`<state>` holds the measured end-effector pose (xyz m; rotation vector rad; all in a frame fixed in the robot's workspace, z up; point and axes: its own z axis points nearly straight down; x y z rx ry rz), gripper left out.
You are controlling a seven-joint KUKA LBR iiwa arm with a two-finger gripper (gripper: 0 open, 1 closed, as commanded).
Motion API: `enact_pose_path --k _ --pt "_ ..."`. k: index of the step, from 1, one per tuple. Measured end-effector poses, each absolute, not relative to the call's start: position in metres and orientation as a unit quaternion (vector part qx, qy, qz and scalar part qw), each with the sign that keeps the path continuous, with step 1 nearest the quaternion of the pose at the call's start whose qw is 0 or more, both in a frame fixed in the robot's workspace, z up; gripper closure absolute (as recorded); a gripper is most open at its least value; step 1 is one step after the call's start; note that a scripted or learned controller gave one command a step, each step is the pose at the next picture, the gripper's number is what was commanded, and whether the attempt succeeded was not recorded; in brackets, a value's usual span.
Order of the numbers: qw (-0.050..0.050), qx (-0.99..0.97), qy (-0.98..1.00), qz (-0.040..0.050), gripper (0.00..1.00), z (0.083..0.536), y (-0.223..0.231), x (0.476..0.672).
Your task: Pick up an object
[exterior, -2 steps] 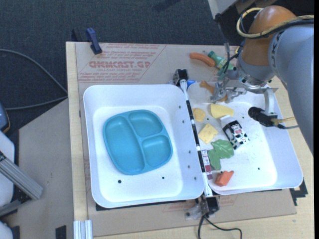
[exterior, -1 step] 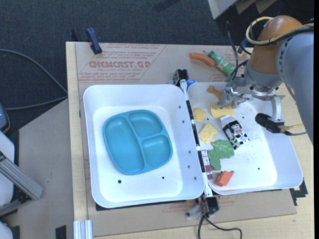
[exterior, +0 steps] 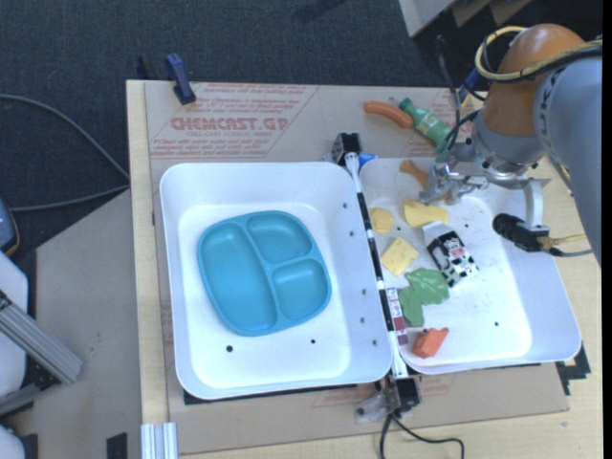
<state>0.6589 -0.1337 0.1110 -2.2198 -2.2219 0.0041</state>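
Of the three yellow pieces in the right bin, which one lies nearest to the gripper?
The flat yellow piece just below the gripper; the round yellow piece and square yellow piece lie farther left.

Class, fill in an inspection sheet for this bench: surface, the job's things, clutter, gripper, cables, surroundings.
Surface: cardboard-covered bench bearing two shallow white bins.
Job's things: right bin holds yellow pieces, a green leaf-shaped piece, a small orange piece, a black-and-white item.
Clutter: blue divided plate in left bin; orange and green items on the bench behind the right bin.
Gripper: gripper low over right bin's far end; fingers unclear.
Cables: dark cable on floor at left.
Surroundings: dark carpet.
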Motion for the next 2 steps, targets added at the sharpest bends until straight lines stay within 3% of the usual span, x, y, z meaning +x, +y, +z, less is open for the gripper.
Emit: enact_pose_path --k 2 --pt "-0.002 -0.706 -0.708 0.0007 1.00 0.131 -0.133 0.660"
